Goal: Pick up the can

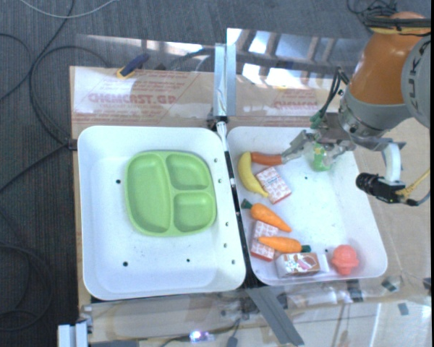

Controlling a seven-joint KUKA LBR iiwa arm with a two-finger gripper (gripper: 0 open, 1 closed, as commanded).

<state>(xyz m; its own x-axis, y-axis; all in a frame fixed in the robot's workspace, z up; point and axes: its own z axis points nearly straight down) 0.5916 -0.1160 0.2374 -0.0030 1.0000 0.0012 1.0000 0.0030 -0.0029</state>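
The can [322,157] is small and green and stands at the back of the right bin [362,215]. My gripper [312,152] hangs right over it, reaching in from the right under the orange-banded wrist. The gripper is open, and its left finger [295,148] splays out towards a carrot, well apart from the can. The can's top is partly hidden by the gripper body, and I see nothing pinched between the fingers.
The right bin also holds a banana [249,176], three carrots [269,217], two red-and-white packets [273,184], a small box [301,264] and a red fruit [344,259]. A green divided plate [171,192] lies in the left bin [101,251].
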